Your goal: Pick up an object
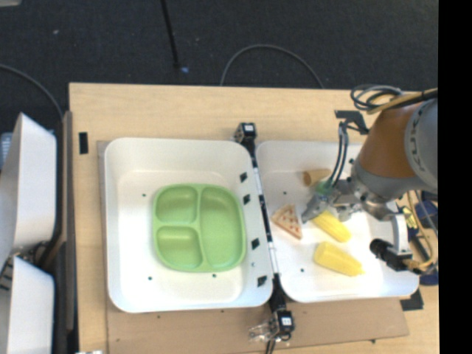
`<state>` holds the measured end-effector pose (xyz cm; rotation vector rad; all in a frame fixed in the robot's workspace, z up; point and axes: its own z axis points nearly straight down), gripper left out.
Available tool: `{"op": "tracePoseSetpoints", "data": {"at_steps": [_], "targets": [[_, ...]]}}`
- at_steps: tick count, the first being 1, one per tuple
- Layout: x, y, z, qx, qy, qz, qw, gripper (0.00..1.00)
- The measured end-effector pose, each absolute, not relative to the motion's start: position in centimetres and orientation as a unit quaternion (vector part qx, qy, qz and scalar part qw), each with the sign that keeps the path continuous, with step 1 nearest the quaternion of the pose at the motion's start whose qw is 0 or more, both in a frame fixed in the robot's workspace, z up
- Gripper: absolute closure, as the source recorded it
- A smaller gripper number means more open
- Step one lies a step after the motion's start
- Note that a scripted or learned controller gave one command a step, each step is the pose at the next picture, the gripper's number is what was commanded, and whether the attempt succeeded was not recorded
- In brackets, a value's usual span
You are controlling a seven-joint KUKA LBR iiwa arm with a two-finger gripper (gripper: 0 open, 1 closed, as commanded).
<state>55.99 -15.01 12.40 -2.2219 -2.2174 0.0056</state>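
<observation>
Hovering at the upper yellow piece (331, 228), the end effector (318, 206), its opening impossible to tell, should straddle that piece squarely before closing.

A light wooden bench (184, 109) stands on dark carpet (96, 28); a black cable (168, 21) trails across the floor.

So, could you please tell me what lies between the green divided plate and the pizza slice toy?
In the camera view, the adjoining white walls of the two bins run between the green divided plate and the pizza slice toy, plus bare bin floor on each side.
</observation>
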Motion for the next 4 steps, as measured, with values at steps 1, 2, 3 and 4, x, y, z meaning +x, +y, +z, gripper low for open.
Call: {"op": "tracePoseSetpoints", "data": {"at_steps": [1,2,3,4], "targets": [[56.0,-15.1,10.0,-0.708,-0.706,0.0009,0.000,0.00],[56.1,-15.2,11.2,-0.710,-0.704,-0.0009,-0.002,1.00],[56.3,-15.2,17.7,-0.706,-0.708,-0.0020,-0.004,1.00],[56.9,-15.4,24.1,-0.706,-0.708,-0.0022,-0.004,1.00]]}}
